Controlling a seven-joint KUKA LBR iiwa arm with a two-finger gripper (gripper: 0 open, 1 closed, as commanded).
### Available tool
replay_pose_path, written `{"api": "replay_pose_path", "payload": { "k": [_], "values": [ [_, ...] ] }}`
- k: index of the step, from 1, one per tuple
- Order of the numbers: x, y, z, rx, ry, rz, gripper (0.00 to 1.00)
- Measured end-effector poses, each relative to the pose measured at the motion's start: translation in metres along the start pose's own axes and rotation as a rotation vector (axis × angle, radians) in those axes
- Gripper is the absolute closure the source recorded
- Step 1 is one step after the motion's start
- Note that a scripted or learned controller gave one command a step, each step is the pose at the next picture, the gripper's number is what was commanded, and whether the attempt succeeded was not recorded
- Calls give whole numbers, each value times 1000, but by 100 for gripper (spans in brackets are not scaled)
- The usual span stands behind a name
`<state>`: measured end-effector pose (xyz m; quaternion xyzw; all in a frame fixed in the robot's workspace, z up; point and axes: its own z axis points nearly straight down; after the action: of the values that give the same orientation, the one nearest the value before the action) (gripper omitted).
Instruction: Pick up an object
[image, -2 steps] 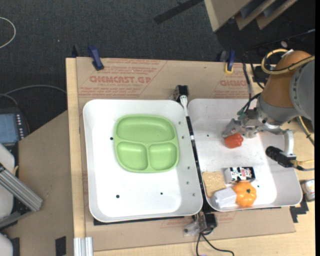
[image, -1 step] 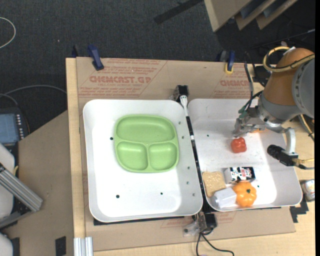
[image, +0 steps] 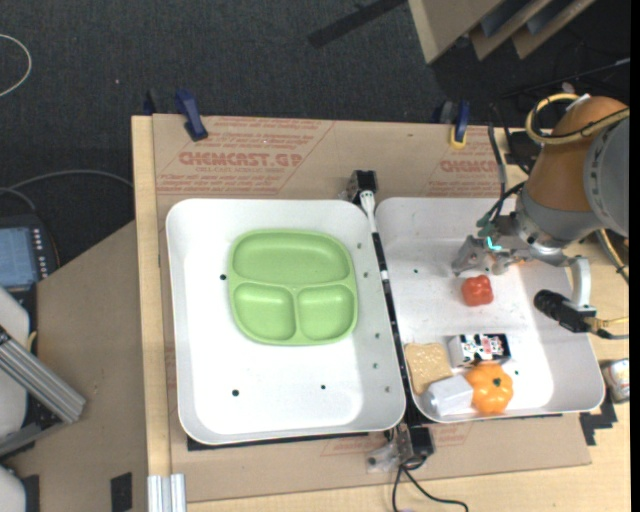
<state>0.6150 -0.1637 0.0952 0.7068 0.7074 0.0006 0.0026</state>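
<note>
Tray (image: 293, 285) in left bin (image: 200, 330) (green); right bin (image: 560, 370) holds tomato (image: 477, 290)

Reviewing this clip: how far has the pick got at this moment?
Nothing looks picked yet. The gripper hangs just above the red object, which lies on the floor of the right bin. The orange object, tan square and small box lie untouched. Grasping and lifting remain.

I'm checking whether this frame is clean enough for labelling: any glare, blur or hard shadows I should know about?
Camera view: lighting is even and soft, with the white bins bright but not blown out; the small items near the orange fruit look slightly soft; the gripper above the red object is small, its details hard to resolve.
</note>
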Motion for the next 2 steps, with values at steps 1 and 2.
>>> {"api": "replay_pose_path", "payload": {
  "k": [1, 2],
  "values": [
    [-1, -67, 11, 12, 5, 4, 0],
    [21, 0, 10, -2, 2, -4, 0]
  ]
}}
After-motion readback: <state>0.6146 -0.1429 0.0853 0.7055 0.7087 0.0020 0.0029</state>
